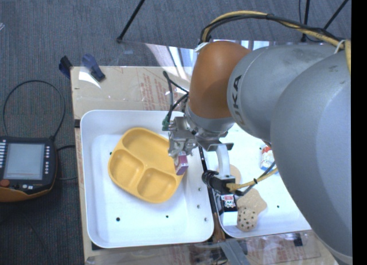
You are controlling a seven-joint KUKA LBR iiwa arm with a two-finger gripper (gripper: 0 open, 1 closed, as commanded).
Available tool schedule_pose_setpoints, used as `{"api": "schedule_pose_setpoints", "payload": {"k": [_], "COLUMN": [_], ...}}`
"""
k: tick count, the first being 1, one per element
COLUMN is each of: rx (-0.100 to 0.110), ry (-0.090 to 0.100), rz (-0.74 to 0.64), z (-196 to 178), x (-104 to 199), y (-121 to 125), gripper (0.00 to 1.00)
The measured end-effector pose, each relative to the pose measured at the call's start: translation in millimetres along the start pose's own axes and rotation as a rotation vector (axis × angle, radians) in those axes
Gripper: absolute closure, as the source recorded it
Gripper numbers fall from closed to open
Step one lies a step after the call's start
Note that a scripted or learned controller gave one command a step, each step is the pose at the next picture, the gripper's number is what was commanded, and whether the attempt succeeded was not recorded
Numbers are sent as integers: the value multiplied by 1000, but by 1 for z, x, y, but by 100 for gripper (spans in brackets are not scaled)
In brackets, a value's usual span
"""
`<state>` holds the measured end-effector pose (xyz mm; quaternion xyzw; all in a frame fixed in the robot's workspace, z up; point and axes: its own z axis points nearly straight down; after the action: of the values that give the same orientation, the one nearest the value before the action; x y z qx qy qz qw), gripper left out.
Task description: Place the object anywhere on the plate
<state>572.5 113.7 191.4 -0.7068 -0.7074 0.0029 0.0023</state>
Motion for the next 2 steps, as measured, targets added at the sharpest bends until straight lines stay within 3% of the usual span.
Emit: {"api": "schedule_pose_setpoints", "payload": {"k": [1,2], "rx": [1,0], "ry": [-1,0], "rz": [4,0], "z": [7,7], "x": [-47,-24], "y": [6,13], "gripper": [100,100]}}
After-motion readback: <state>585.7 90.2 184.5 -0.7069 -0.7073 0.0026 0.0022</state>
